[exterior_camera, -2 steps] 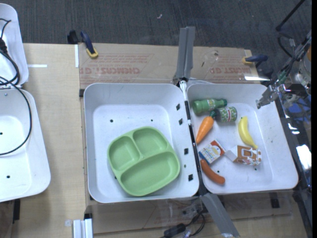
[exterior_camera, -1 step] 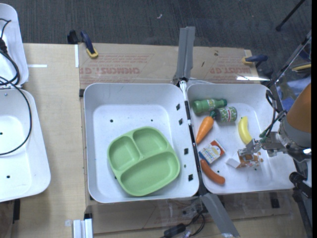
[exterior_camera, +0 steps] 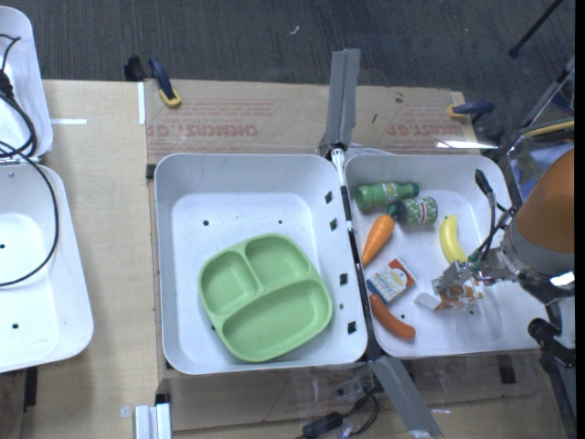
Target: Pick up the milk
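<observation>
One claw point(exterior_camera: 460, 279) sits low in the right bin point(exterior_camera: 475, 332), closed on the milk point(exterior_camera: 455, 293) beside the banana point(exterior_camera: 450, 239).

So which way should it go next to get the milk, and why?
Probably slide the tool toward the view's left until it is over the milk carton. The tool now sits in the right bin near the banana, off to the carton's right, with bare bin floor between them.

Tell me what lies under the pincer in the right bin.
Under the pincer a crumpled white carton lies on the right bin floor; its label is partly covered, so unreadable.
</observation>
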`<state>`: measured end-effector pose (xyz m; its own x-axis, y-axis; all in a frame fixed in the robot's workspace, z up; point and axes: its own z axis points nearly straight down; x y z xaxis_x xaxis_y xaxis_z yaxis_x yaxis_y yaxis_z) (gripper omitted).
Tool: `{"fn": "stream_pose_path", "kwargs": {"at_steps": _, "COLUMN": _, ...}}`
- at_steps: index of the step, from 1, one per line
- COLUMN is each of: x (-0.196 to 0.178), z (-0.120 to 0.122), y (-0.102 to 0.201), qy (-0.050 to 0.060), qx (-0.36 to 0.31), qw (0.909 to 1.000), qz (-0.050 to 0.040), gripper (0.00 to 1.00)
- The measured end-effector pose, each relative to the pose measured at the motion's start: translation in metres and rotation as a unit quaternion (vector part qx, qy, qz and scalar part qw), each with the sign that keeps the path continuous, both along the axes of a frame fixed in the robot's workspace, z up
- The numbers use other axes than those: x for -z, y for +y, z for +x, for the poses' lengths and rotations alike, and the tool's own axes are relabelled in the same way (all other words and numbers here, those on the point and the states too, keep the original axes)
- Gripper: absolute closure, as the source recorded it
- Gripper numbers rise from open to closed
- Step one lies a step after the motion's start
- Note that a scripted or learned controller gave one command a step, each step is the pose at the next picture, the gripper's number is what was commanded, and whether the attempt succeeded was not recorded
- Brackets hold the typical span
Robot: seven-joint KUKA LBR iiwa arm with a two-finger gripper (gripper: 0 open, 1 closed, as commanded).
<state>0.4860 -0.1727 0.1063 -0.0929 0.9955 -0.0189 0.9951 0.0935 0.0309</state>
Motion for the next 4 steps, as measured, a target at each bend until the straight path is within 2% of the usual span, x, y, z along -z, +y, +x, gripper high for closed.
{"fn": "stream_pose_path", "kwargs": {"at_steps": 1, "x": -0.013, "z": 0.004, "y": 0.001, "qy": -0.005, "qx": -0.001, "qw": 1.0000, "qz": 0.0004, "gripper": 1.00}}
{"fn": "stream_pose_path", "kwargs": {"at_steps": 2, "x": -0.013, "z": 0.004, "y": 0.001, "qy": -0.004, "qx": 0.000, "qw": 1.0000, "qz": -0.0001, "gripper": 0.00}}
{"fn": "stream_pose_path", "kwargs": {"at_steps": 3, "x": 0.011, "z": -0.005, "y": 0.059, "qy": 0.011, "qx": -0.044, "qw": 0.9989, "qz": 0.0057, "gripper": 0.00}}
{"fn": "stream_pose_path", "kwargs": {"at_steps": 4, "x": 0.012, "z": -0.006, "y": 0.073, "qy": 0.013, "qx": -0.098, "qw": 0.9951, "qz": 0.0044, "gripper": 0.00}}
